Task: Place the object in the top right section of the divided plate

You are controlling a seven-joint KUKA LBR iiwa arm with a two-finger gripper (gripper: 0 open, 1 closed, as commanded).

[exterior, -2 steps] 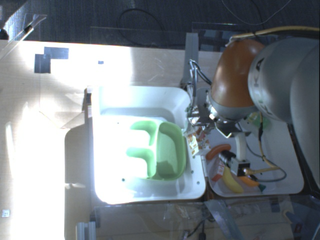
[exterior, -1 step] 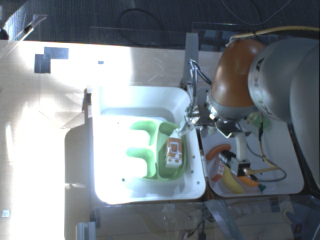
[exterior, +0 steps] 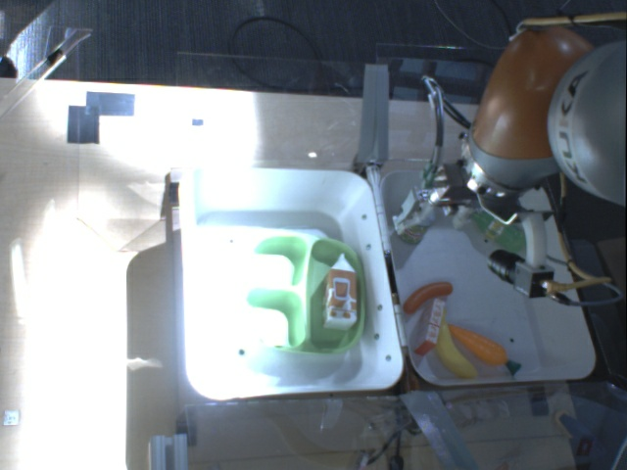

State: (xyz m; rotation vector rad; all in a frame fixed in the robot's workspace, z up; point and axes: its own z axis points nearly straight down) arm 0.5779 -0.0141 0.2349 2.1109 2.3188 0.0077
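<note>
Two shallow white plastic bins sit side by side on the pale wooden table (exterior: 88, 262). Landmark: the green divided plastic plate (exterior: 304, 302), which lies in the left bin (exterior: 284, 189), toward that bin's near right corner.

A small white carton with an orange-and-brown printed label (exterior: 341, 297) lies in the plate's long right-hand compartment, lengthwise, with its pointed end toward the far side. It reaches into the upper part of that compartment. The plate's left-hand compartments are washed out by strong glare, so their contents are hard to read.

My jaws (exterior: 416, 218) hang to the right of the plate and farther back, over the far left corner of the right bin (exterior: 578, 360), just across the wall that divides the two bins. I cannot tell how far apart they stand; the metal parts there blur together against the bin floor. I see nothing that I can say is held.

My grey arm with its orange band (exterior: 519, 76) rises well to the right of the plate, at the far side.

Right of the plate, in the right bin's near part: a red sausage-shaped toy (exterior: 428, 295), a yellow banana-shaped toy (exterior: 453, 353) and an orange carrot-shaped toy (exterior: 480, 346). The banana and carrot lie touching or overlapping; the sausage lies near them, closer to the plate.
</note>
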